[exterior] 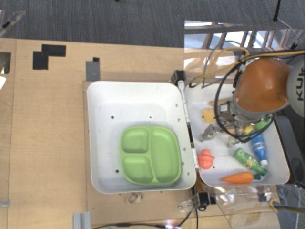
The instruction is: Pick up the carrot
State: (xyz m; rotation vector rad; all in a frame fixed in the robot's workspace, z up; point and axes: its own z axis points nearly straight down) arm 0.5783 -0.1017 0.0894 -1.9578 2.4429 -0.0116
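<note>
An orange carrot (pixel 238 178) with a green stub lies along the front edge of the right bin (pixel 205 175). My gripper (pixel 208 132) hangs over the middle of that bin, well behind the carrot and to its left, under the arm's orange band (pixel 261 86). The metal fingers (pixel 206 135) look slightly apart with nothing between them.
In the right bin lie a red-pink toy (pixel 205 159), a green bottle (pixel 249 159), a blue bottle (pixel 259 150) and a small yellow piece (pixel 208 115). The left bin (pixel 102 128) holds a green divided plate (pixel 150 154). Cables hang around the arm.
</note>
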